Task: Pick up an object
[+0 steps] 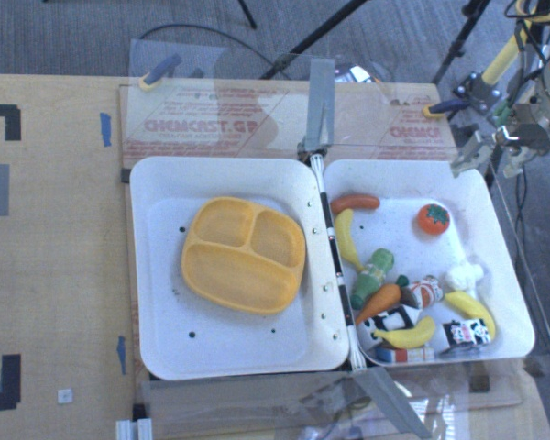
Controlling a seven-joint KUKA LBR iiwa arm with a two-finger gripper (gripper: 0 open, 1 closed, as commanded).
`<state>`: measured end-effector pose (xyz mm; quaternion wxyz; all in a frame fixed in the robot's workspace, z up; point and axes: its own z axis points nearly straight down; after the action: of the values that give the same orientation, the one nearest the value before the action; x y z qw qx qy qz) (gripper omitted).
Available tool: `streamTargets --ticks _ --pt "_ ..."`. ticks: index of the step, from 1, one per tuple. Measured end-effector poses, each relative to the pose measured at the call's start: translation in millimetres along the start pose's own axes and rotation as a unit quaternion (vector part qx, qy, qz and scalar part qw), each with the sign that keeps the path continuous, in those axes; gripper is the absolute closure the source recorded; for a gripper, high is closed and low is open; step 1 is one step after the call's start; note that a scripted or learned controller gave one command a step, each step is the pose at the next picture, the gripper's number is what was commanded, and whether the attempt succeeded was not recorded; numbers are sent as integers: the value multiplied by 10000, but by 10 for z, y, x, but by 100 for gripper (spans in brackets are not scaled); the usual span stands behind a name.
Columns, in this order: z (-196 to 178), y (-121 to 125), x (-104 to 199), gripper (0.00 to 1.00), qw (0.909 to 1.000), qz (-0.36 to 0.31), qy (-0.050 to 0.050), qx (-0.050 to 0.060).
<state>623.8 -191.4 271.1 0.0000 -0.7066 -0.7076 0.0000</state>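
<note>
The right bin (500, 246) holds several toy foods. A red sausage (353, 203) lies at its far left, with a yellow banana (346, 238) just below it. A red tomato (433, 219) sits alone toward the far right. A green bottle (373, 275), an orange carrot (383, 302), a second banana (408, 335) and a third banana (469, 306) crowd the near side. My gripper (481, 152) hangs by the bin's far right corner, above and right of the tomato, with nothing visibly in it.
The left bin (156, 273) holds a yellow divided plate (244, 254). A grey divider (320, 108) and a clear plastic sheet (220, 122) stand behind the bins. Tripod legs and cables lie beyond the bench at the back.
</note>
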Motion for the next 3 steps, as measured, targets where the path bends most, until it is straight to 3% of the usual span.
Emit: streamTargets --ticks 1,2,3 --pt "1367 -93 328 0 9967 -809 -4 -12" --pt "1845 306 512 0 9958 -911 -10 -25" --pt "1712 332 512 100 9958 -917 -22 -70"
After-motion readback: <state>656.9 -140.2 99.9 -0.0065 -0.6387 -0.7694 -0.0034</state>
